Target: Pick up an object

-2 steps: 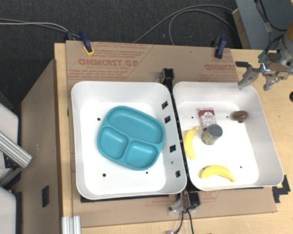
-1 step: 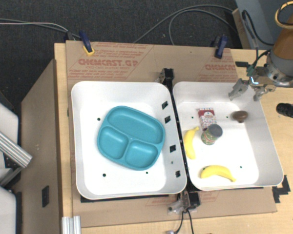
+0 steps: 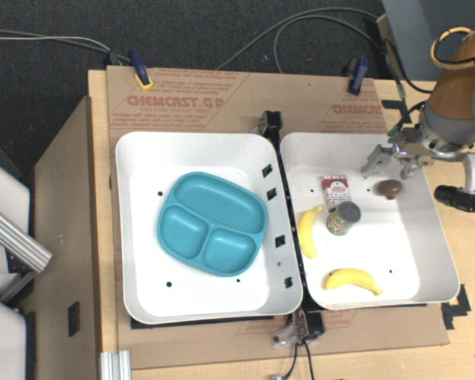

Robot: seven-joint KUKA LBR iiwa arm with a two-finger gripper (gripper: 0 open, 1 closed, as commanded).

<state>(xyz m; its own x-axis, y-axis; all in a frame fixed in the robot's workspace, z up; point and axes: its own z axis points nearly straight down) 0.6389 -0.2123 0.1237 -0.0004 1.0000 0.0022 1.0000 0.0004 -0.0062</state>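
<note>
- Brown object (image 3: 389, 188) lies in the right bin (image 3: 427, 236), just below the gripper (image 3: 396, 158); too small to tell its axis.
- Gripper's fingers are spread, grasping nothing.
- Farther off: red packet (image 3: 335, 189), can (image 3: 343, 218), two bananas (image 3: 308, 231).
- Cardboard (image 3: 174, 93) behind reads "CHEMCAST".

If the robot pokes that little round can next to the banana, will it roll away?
Probably not while it stands upright, as the can does now on the flat floor of the right bin. If knocked over, its round sides would likely roll. It looks stiff, and the banana beside it might block it.
</note>
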